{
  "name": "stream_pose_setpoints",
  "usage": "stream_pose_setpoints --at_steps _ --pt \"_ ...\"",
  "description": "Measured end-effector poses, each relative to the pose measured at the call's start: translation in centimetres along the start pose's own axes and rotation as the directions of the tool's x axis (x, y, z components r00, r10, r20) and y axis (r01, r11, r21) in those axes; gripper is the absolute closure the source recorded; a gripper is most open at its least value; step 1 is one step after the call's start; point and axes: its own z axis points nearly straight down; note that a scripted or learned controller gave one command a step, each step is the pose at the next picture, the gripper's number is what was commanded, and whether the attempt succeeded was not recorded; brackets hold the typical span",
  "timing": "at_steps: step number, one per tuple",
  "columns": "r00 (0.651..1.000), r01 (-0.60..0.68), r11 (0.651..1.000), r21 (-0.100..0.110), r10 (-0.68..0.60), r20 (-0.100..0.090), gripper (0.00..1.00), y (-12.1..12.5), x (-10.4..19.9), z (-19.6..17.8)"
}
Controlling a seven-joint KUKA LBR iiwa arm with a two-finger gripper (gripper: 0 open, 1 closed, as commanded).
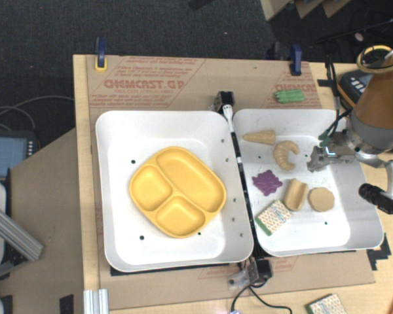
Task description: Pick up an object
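The surface (150,84) is a brown cardboard-covered board with red lettering, clamped at the back with blue clips, dark carpet beyond it. Two white bins sit on it side by side. The left bin (118,142) has a yellow three-section tray (177,191) sitting at an angle in the middle. The right bin (354,227) has the small stuff: a cone (259,137) at the back, a croissant (286,154) just in front of it, a purple piece (267,182), a tan roll (295,194), a round cookie (321,199) beside the roll, and a patterned packet (273,217) near the front. A green thing (289,96) lies on the board behind that bin.

The arm (380,110) comes in from the right, and the gripper (319,157) hangs over the right bin, just right of the croissant and behind the cookie. Can't tell how far the jaws are open, and nothing visibly sits between them.
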Motion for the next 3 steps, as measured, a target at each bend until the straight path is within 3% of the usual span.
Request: stream_pose_setpoints --at_steps 1,2,3 --pt "1.000 -0.001 1.000 -0.002 0.001 0.000 0.00 0.1 -0.1 0.0" --pt "1.000 -0.008 1.000 -0.010 0.008 0.002 0.00 -5.1 -0.9 5.8" --pt "1.000 -0.002 1.000 -0.019 0.002 0.003 1.00 -4.7 -0.8 4.3"
